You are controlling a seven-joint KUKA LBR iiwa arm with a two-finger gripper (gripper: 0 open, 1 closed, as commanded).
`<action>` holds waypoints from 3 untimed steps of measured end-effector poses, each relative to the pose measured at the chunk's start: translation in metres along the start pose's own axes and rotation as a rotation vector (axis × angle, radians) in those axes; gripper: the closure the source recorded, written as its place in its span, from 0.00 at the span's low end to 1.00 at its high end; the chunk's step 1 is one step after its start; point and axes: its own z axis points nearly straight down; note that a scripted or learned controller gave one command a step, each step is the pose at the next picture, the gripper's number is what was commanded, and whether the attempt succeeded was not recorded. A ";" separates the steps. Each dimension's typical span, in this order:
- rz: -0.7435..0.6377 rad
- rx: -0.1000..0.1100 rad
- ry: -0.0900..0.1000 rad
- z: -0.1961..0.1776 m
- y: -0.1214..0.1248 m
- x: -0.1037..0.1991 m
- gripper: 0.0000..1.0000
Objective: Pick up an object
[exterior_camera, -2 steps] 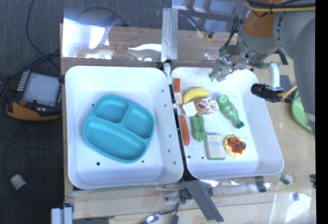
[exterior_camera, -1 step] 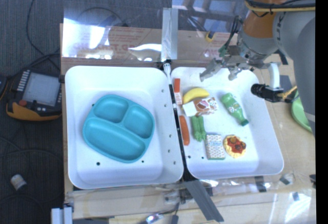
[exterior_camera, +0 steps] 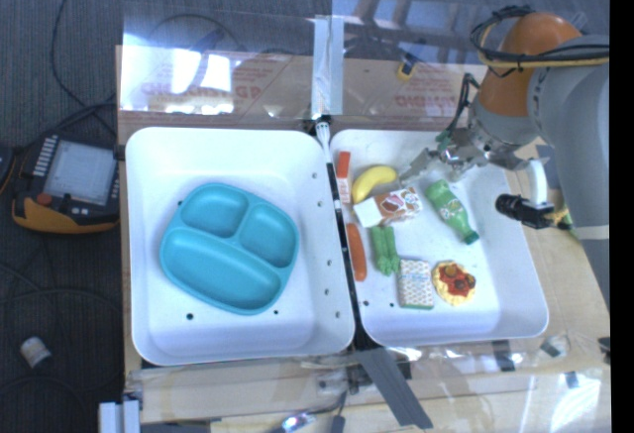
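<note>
The gripper [exterior_camera: 443,154] hovers at the far side of the right bin [exterior_camera: 515,272], and whether it is spread or closed I cannot tell. The closest candidate is the green bottle [exterior_camera: 452,211], lying flat just near of it (clear of the banana [exterior_camera: 371,182]). Its long axis runs far-left to near-right, so the descent should centre over its body and close across that axis.
</note>
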 end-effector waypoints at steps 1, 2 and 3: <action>-0.041 -0.009 -0.003 0.003 -0.051 -0.010 0.00; -0.040 -0.012 -0.001 -0.006 -0.050 -0.009 1.00; 0.032 0.002 0.002 -0.090 -0.072 0.052 1.00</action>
